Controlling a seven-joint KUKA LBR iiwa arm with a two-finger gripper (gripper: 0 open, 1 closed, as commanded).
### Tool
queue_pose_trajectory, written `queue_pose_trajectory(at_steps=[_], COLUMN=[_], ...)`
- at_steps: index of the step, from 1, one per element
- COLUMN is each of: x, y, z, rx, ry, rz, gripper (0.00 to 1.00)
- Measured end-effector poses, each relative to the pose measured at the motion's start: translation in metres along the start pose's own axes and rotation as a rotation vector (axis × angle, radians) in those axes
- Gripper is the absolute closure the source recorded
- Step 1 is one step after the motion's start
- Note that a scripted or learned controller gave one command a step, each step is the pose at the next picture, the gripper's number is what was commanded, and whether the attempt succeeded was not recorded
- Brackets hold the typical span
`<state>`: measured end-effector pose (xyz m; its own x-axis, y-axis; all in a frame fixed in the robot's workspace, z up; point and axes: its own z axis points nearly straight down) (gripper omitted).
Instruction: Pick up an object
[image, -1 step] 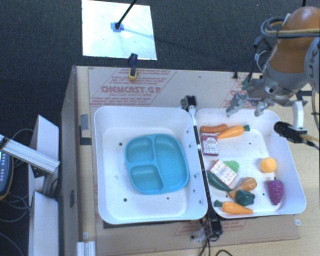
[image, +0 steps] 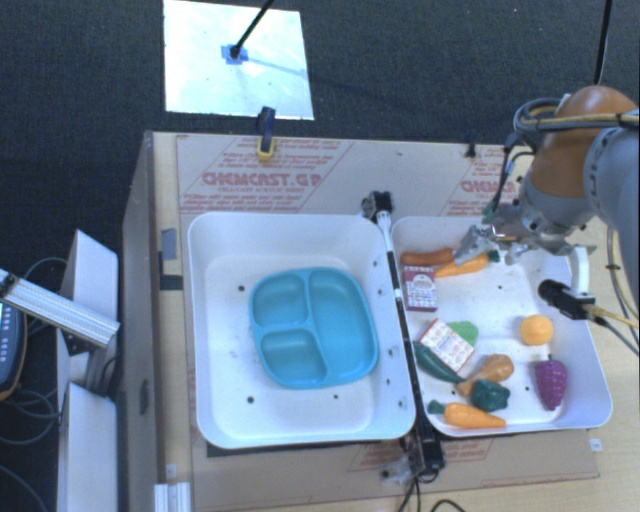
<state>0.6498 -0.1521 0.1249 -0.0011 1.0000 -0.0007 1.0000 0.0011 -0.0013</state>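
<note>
At the bottom of the frame, nearest my camera, I see a toy carrot (image: 473, 416) lying along the lower edge of the right bin (image: 590, 404), with a dark green toy vegetable (image: 490, 396) just above it and a brownish toy piece (image: 493, 369) touching that. To their right sits a purple bunch of toy grapes (image: 549, 382), and above it an orange ball-shaped fruit (image: 536, 329). Toward the bin's middle I have a small printed box (image: 447, 345) tilted, with a bright green piece (image: 463, 331) at its upper right corner and a dark green cucumber-like toy (image: 430, 363) under its lower left. Higher up, a red and white carton (image: 420, 291) stands near the divider, a red sausage toy (image: 427, 257) just above it, and an orange carrot-like toy (image: 461, 267) beside that. The end effector (image: 487, 243) is low over the upper part of the right bin, right at the end of that orange toy; I cannot tell whether it is open or closed, or whether it grips anything. The left bin (image: 224, 250) holds a blue compartment plate (image: 311, 327) at its centre. Both bins rest on the counter (image: 290, 170), covered in printed brown paper.
</note>
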Motion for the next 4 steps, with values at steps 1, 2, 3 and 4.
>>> queue_pose_trajectory(at_steps=[1, 2, 3, 4], x=[-0.055, -0.054, -0.054, -0.054], y=[0.019, -0.039, -0.072, -0.095], z=[0.011, 0.014, 0.015, 0.013], rx=[-0.004, -0.003, -0.003, -0.003], ry=[-0.001, 0.000, 0.000, 0.000], rz=[0.000, 0.000, 0.000, 0.001], gripper=[0.00, 0.00, 0.00, 0.00])
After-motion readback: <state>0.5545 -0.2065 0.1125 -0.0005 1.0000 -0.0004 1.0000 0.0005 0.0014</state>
